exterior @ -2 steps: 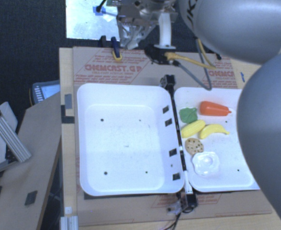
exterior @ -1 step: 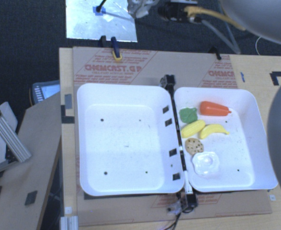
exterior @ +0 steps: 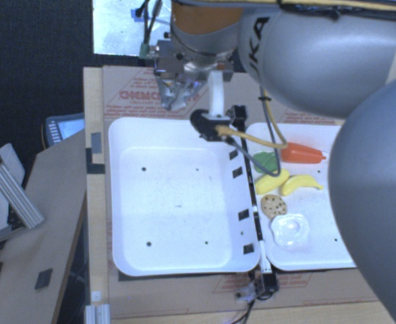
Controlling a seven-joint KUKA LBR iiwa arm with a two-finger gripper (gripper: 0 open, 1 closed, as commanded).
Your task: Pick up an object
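Note:
My gripper [exterior: 176, 97] hangs over the cardboard just beyond the far rim of the left bin [exterior: 177, 201], with nothing visibly in it. The objects lie in the right bin [exterior: 319, 252], well to the gripper's right and nearer the camera. They are an orange carrot [exterior: 303, 154], a green piece [exterior: 266, 160] partly behind a yellow cable, two yellow banana-like pieces [exterior: 272, 183] [exterior: 301, 183], a speckled cookie [exterior: 273, 205] and a white fried-egg shape [exterior: 290, 229]. The arm's grey body hides the right part of that bin.
A black divider strip [exterior: 249, 201] runs between the two bins. A white post with a black fitting and yellow cable [exterior: 214, 121] hangs at the left bin's far right corner. Brown cardboard [exterior: 133, 93] lies under the bins. An aluminium rail [exterior: 9, 187] stands at the left.

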